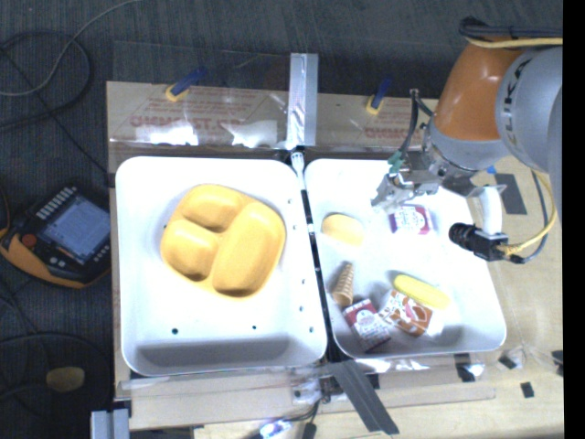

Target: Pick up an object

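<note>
I judged the small packet [409,219] right of centre light and crinkly; my pincer [399,188] hovered above, grip unclear.

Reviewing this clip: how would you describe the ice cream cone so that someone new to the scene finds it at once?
Look in the right bin, along its left wall. The ice cream cone lies there, just below the pale yellow oval piece and above the red packet. It alone is tan, ridged and tapered.
</note>
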Robot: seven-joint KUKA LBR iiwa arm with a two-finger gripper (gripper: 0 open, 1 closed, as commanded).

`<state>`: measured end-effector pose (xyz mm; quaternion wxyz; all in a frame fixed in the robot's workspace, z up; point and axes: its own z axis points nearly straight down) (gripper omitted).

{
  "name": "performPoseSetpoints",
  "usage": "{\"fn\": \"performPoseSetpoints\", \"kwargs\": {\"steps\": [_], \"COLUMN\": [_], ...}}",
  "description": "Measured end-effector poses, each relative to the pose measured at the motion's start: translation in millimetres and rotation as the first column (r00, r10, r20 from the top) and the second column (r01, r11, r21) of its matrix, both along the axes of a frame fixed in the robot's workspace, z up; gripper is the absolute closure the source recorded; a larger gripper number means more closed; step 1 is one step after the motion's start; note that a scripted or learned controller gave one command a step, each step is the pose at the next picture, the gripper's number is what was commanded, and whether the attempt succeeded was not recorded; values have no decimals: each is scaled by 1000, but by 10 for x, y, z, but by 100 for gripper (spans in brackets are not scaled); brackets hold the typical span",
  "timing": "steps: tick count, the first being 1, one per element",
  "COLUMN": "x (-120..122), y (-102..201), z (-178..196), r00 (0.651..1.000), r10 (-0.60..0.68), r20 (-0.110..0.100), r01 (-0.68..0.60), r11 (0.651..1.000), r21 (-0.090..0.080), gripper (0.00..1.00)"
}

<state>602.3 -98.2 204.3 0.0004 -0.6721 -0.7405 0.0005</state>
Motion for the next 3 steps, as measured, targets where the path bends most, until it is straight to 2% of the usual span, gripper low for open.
{"fn": "performPoseSetpoints", "kwargs": {"steps": [1,2,3], "x": [-48,419,418], "y": [-687,-297,-300], "z": [-841,-65,-65], "r00": [996,996,996], "r10": [92,-87,-88], "r20": [-1,0,0], "r01": [-92,87,88], "r11": [996,996,996], "r21": [-1,-2,-3], "gripper": [100,100,0]}}
